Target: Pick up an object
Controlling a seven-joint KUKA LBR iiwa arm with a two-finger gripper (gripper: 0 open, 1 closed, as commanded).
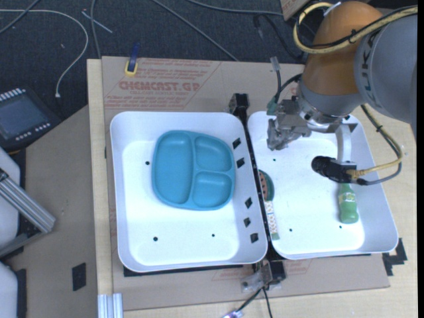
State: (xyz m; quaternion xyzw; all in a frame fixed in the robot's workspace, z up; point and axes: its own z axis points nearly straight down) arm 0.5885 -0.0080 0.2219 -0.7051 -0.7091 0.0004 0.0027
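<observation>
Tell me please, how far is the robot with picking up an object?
Done: the arm has reached over the right bin. In hand: nothing shows between the fingers of the gripper, which hangs above the bin's bare upper left part. Left: the whole pick. The green object lies on the bin floor to the right, apart from the gripper, and the blue tray lies in the left bin.

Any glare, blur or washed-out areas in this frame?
Camera view: the white bin floors are bright, near washed out; the blue divided plastic plate is sharp; the hand looks slightly soft; the small green object is blurry.
</observation>
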